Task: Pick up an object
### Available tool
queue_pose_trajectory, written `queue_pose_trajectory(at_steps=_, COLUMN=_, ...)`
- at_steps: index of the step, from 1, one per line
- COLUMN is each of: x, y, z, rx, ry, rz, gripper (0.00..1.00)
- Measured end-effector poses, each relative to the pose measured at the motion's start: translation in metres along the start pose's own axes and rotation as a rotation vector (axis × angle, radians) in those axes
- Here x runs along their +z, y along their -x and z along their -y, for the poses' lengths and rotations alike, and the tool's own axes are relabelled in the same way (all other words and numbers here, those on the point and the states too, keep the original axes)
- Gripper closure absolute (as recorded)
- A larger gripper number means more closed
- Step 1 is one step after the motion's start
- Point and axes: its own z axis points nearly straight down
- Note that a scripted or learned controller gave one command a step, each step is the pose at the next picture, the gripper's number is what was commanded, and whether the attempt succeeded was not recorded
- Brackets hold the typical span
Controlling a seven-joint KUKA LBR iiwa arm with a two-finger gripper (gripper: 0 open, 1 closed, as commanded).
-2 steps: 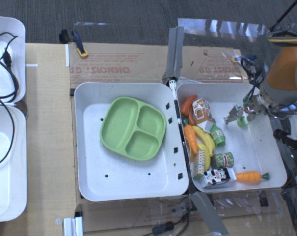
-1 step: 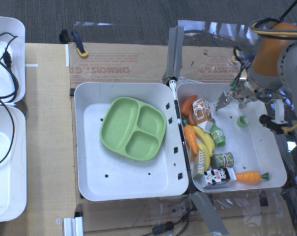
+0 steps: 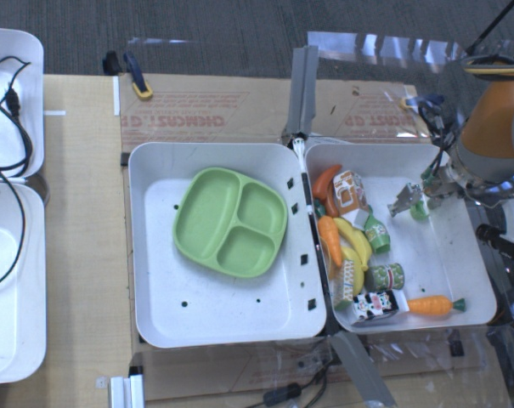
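My gripper (image 3: 407, 201) hangs low over the upper right part of the right bin (image 3: 460, 253), reaching in from the right. A small green item (image 3: 420, 210) lies right beside its tip; whether it is gripped is unclear. Along the bin's left side lie an orange-and-white snack packet (image 3: 348, 192), a red-orange vegetable (image 3: 326, 179), a carrot (image 3: 330, 240), a banana (image 3: 356, 243), a small green carton (image 3: 375, 233) and a green can (image 3: 386, 276). At the front sit a black-and-white carton (image 3: 375, 305) and another carrot (image 3: 431, 305).
The left bin (image 3: 155, 296) holds a green divided plate (image 3: 231, 222). A grey divider (image 3: 307, 219) separates the two bins. The arm's orange band (image 3: 494, 117) rises at the right edge. White trays with black cables (image 3: 6, 143) stand at the far left.
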Motion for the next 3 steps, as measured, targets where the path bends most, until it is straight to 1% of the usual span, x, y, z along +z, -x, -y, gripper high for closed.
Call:
queue_pose_trajectory(at_steps=1, x=0.002, y=0.006, z=-0.047, rx=-0.114, ry=-0.013, rz=-0.008, gripper=0.0)
queue_pose_trajectory(at_steps=2, x=-0.009, y=0.01, z=-0.049, rx=-0.115, ry=-0.001, rz=0.008, gripper=1.0)
queue_pose_trajectory(at_steps=3, x=0.0, y=0.014, z=-0.047, rx=-0.153, ry=-0.001, rz=0.011, gripper=1.0)
